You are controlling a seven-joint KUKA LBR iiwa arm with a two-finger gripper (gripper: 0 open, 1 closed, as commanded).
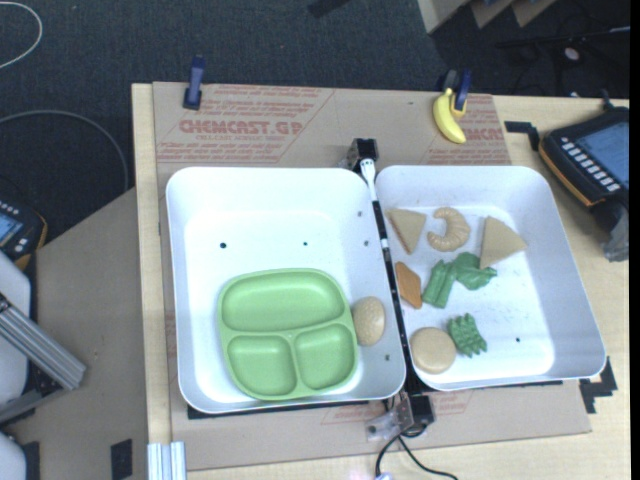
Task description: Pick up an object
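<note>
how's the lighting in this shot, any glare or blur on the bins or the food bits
Camera view: light is even and soft, with the white bins bright but not blown out; faint shadows sit under the green tray and the toy food. Slightly soft overall, so the small pieces like the croissant lack fine detail. The yellow banana reads clearly.

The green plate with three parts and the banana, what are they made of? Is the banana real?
The green plate looks like plastic: one even pale green colour, smooth rounded ridges and a soft sheen. The banana, lying on the board behind the bins, is probably a plastic toy, since it is bright, evenly yellow and unbruised, though from this far I cannot be sure.
</note>
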